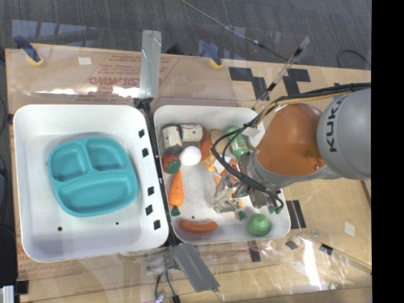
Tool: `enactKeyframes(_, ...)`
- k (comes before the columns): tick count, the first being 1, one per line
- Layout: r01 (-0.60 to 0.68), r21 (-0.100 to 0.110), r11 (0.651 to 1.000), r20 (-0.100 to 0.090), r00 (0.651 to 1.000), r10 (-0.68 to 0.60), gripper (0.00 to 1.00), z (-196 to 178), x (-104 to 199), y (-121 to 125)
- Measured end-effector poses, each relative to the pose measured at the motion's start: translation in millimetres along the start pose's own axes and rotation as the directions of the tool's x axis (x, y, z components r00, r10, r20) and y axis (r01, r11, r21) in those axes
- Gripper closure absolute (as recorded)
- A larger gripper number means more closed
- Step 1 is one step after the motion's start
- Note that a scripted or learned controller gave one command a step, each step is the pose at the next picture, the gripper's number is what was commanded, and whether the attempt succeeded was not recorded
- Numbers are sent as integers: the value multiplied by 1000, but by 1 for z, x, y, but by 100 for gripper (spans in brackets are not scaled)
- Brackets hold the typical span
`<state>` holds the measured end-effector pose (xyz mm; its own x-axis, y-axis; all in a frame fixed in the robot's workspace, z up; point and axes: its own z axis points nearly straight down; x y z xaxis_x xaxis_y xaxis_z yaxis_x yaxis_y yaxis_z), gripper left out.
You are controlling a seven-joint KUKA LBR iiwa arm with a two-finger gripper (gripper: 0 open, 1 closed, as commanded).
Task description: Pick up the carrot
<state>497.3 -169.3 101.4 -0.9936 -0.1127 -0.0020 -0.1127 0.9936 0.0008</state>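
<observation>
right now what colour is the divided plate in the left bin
Teal divided plate, clearest in the camera view.

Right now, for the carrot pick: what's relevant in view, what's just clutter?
Relevant:
carrot, by the right bin's left wall
gripper, low in the right bin, right of the carrot

Clutter:
teal divided plate in the left bin
white egg
sausage
green ball
can

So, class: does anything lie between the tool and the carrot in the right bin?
Nothing visible does. The carrot lies near the bin's left wall, the tool to its right, with bare white floor between them. The egg sits above that line, the sausage below it.
</observation>
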Motion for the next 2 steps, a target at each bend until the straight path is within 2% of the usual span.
enactKeyframes(1,113,2,994,7,994,-113,100,-94,-24,82)
enactKeyframes(2,213,6,977,2,977,-213,100,-149,-23,19)
